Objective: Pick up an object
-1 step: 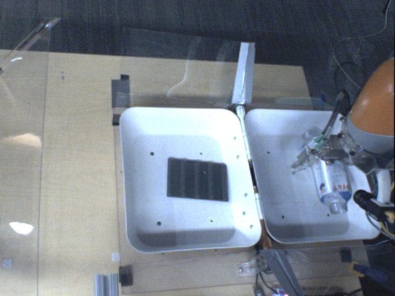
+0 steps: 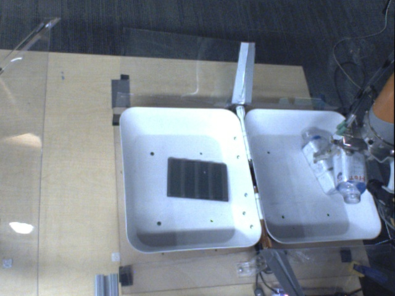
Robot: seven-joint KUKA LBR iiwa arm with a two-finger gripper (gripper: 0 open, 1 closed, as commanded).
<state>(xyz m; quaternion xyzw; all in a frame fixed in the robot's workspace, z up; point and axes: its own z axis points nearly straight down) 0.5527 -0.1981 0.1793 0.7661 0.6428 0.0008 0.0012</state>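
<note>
In the camera view, the gripper (image 2: 347,139) is low in the right bin (image 2: 290,202), near the table's right edge, over a clear plastic bottle (image 2: 347,176) and a pale packet (image 2: 316,159). Whether it is spread or pinching, I cannot tell. The left bin (image 2: 142,165) carries a dark ribbed pad (image 2: 198,179). I judge the grasp step is in hand; next it must close firmly and lift straight.

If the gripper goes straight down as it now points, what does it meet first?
Most likely the clear bottle lying in the right bin, since the gripper sits just above its upper end. Depth is hard to judge from this slanted view, so it may already touch it.
</note>
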